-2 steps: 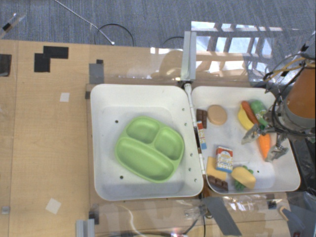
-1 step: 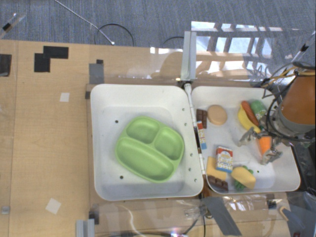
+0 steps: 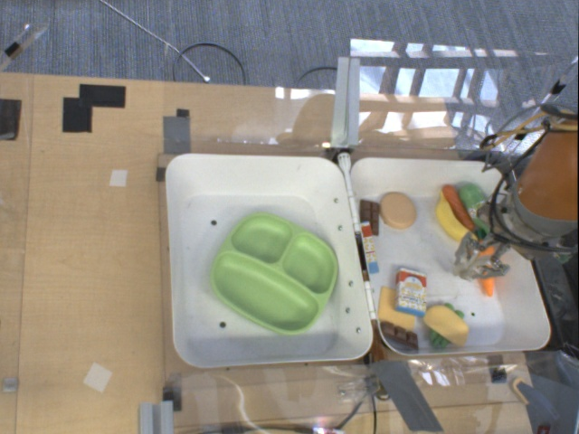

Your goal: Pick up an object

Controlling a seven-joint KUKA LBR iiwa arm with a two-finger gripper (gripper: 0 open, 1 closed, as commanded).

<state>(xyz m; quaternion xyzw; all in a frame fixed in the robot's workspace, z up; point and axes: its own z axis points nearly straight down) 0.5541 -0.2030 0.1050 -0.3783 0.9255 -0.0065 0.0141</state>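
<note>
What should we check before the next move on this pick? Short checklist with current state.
1. Gripper is over the right bin, where the objects are: ok.
2. Something between the fingers: cannot tell; a small orange piece lies right beside the tips.
3. Finger opening: cannot tell from this angle.
4. Neighbours crowding the tool: not ok; the banana and the carrot sit close to its left.
5. Other targets free to grasp: ok; the round tan biscuit and the small carton lie apart from the arm.
6. Left bin holds the green divided plate, away from the arm: ok.
</note>
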